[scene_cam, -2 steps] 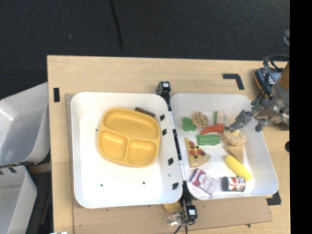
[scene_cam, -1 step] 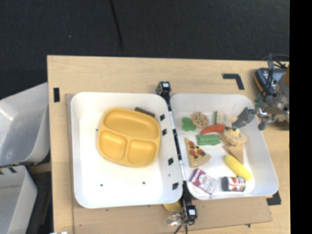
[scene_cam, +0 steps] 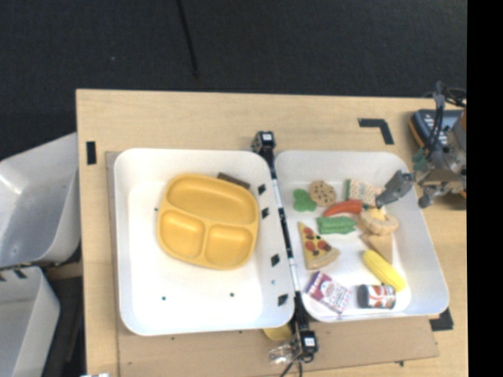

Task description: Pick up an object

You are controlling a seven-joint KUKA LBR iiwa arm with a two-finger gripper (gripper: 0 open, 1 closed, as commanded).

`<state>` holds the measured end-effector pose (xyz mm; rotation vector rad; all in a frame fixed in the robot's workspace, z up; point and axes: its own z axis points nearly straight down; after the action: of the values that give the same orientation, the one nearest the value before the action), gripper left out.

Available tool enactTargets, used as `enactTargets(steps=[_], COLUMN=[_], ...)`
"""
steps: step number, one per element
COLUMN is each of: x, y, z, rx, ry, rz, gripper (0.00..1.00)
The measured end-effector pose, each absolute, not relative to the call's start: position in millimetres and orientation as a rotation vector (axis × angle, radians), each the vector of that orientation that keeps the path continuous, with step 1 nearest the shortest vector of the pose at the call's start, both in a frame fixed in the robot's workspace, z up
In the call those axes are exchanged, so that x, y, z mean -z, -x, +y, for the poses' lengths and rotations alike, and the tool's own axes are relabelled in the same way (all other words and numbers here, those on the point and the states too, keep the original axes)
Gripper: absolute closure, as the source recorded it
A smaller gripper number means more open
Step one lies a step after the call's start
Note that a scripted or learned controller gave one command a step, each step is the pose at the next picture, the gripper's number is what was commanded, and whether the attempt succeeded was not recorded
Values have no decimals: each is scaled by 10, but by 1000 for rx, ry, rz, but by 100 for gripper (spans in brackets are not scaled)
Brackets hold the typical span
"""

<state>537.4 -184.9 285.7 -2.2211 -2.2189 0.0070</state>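
The right bin (scene_cam: 428, 250) holds several toy foods: a round cookie (scene_cam: 321, 192), a red chili (scene_cam: 343, 208), a green pod (scene_cam: 338, 226), a pizza slice (scene_cam: 317, 246), a tan bread piece (scene_cam: 379, 223), a yellow corn cob (scene_cam: 383, 269), a small can (scene_cam: 376, 295) and a purple-and-white packet (scene_cam: 327, 291). My gripper (scene_cam: 410, 192) hangs over the bin's upper right corner, just above and right of the bread piece. It is open, with one grey finger (scene_cam: 394, 186) slanting toward the bread and nothing between the fingers.
The left bin (scene_cam: 141, 289) carries a yellow divided plate (scene_cam: 209, 220) with a dark flat object (scene_cam: 233, 181) at its far edge. A black divider with clips (scene_cam: 279, 226) separates the bins. A green shape (scene_cam: 303, 200) and a pale cracker (scene_cam: 360, 189) lie near the cookie.
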Motion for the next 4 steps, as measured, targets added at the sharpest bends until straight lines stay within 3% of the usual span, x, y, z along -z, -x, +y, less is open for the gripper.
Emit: enactTargets(steps=[1, 2, 3, 4], x=[-3687, -3733, -3729, -3822], y=[-4996, -5010, -5008, -5021], z=[-1273, -1307, -1311, -1315], rx=[8, -2, -4, -5], ry=[2218, 2216, 2216, 2209], rz=[-2233, -2231, -2230, -2238], gripper=[0, 100, 0, 100])
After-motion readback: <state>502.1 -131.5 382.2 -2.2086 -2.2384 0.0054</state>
